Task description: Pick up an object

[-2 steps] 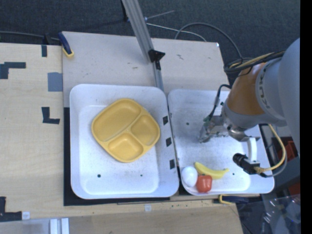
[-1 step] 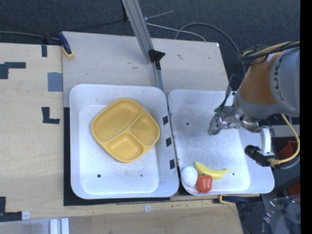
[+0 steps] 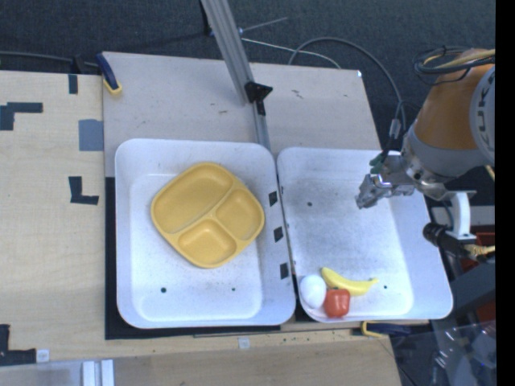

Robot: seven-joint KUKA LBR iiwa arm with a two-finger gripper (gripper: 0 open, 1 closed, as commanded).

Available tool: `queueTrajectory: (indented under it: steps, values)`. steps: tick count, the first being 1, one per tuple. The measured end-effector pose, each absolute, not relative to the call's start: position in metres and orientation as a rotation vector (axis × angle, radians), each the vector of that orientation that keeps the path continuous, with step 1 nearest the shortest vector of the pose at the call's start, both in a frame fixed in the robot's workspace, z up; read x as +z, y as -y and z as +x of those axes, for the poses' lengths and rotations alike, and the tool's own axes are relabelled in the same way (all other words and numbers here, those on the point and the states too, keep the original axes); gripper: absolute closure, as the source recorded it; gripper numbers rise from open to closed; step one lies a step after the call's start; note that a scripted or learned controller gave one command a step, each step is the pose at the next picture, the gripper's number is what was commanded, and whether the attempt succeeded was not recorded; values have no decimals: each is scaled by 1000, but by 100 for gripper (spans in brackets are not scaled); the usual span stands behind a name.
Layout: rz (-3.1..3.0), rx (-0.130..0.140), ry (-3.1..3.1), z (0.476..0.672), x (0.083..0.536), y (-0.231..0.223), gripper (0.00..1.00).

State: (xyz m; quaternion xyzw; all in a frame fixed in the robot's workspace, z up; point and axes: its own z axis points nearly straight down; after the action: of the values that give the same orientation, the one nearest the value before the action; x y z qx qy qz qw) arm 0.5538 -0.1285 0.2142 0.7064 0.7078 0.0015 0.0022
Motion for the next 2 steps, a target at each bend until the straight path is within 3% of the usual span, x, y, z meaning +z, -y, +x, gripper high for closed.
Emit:
queueTrajectory:
  steps: [1,2]
  values:
    - [2217,4,-2219,548,271,135,100]
    - [2216,-1,-2229,563,257,82,100]
